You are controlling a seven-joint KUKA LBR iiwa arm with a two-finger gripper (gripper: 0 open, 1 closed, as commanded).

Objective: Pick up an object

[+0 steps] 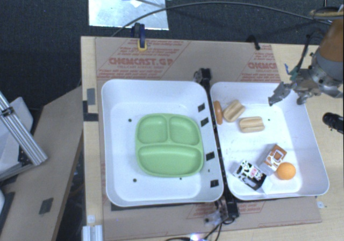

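The right bin (314, 143) holds several small things. Near its back left lie a thin orange sausage (217, 112) and two tan bread rolls (234, 110) (251, 124). At its front stand a small orange-and-white box (274, 156), an orange ball (286, 171) and a black-and-white patterned item (250, 174). My gripper (285, 100) hangs over the bin's back right part, to the right of the rolls. Its two fingers are spread, open, with nothing between them.
The left bin (115, 127) holds a green divided plate (170, 144). A black divider with clips (210, 127) runs between the bins. A cable arcs over the back of the bench. A blue-and-yellow clamp (141, 36) stands at the back edge.
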